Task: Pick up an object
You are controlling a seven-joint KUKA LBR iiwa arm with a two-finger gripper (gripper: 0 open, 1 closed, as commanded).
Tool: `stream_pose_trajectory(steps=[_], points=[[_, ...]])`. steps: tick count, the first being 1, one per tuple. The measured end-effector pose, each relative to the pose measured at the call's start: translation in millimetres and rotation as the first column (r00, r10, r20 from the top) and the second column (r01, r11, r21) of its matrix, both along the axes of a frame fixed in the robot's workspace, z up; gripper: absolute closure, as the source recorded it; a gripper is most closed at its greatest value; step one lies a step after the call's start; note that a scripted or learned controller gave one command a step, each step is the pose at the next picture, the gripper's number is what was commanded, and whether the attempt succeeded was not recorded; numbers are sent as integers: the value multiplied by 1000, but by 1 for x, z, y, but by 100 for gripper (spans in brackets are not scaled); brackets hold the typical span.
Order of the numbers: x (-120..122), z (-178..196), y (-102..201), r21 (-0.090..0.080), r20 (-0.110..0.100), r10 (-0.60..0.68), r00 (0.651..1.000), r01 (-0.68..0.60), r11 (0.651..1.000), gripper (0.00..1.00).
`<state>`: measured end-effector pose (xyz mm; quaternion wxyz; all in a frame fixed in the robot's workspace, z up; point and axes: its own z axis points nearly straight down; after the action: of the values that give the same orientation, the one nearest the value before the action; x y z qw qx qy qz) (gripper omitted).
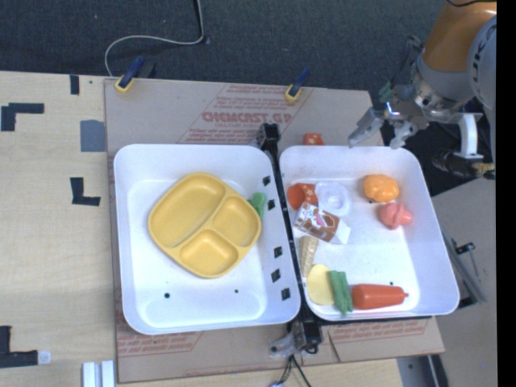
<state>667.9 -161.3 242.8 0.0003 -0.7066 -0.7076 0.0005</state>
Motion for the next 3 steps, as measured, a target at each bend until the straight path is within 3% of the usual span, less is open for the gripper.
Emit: stream_pose_trajectory(steps=[1, 2, 3], points=[[-46, -4, -66, -3, -2, -7, 1000, 7, 1000, 0], [-48, -159, -41, 3, -9, 1, 1000, -1, 1000, 0], [3, -158, -36, -1, 4, 2, 1000, -2, 1000, 0]])
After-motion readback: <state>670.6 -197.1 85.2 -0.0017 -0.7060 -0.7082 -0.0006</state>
